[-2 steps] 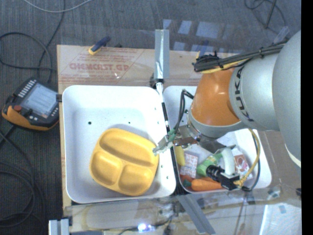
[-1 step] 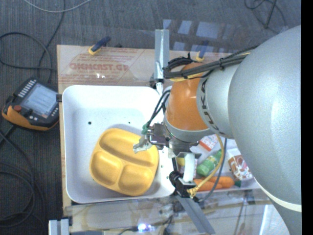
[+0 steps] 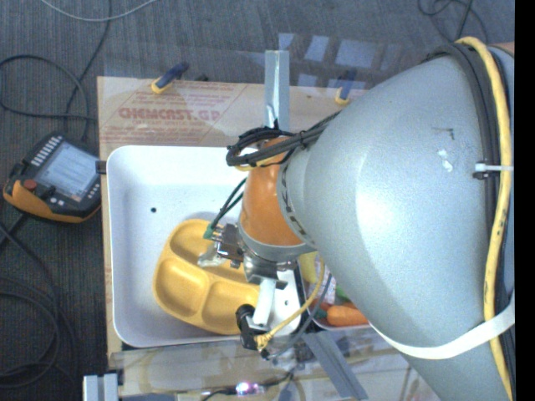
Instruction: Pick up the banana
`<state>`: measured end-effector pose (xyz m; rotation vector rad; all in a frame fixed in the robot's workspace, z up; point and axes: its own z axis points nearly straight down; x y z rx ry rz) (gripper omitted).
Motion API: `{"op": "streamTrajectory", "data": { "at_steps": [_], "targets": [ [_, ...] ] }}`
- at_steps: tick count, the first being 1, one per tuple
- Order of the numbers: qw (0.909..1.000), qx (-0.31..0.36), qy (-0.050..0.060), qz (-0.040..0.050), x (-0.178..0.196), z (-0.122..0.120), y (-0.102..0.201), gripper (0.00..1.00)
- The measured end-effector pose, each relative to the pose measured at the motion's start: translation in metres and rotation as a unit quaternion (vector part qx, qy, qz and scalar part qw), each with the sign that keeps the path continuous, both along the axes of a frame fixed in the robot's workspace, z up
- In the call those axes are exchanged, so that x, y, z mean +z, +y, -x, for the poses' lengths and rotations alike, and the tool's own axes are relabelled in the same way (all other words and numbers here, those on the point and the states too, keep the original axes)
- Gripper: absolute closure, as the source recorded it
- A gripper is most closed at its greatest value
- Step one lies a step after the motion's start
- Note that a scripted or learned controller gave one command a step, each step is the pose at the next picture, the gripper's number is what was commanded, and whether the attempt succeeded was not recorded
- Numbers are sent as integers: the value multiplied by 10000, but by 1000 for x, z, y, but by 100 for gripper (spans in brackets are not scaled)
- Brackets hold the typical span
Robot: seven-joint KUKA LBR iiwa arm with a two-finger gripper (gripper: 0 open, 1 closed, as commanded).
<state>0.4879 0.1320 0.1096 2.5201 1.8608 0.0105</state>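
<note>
The banana is a chunky yellow shape lying in the front half of the left white bin. The arm's orange band and wrist hang directly over the banana's right end. The gripper points down at that right end and hides part of it. Whether it touches the banana is hidden by the wrist.
The grey arm body covers most of the right bin. An orange carrot-like piece and a pale yellow-green item peek out beneath it. A teach pendant lies left of the bench. Two clamps sit on the bench's back edge.
</note>
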Motion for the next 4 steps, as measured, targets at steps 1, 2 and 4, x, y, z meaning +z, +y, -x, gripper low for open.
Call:
{"op": "streamTrajectory", "data": {
  "at_steps": [1, 2, 4],
  "targets": [
    [10000, 12, 72, 6, 4, 2, 0, 100],
    [9999, 28, 100, 19, 9, 2, 0, 100],
    [9881, -1540, 27, 1, 4, 2, 3, 100]
  ]
}}
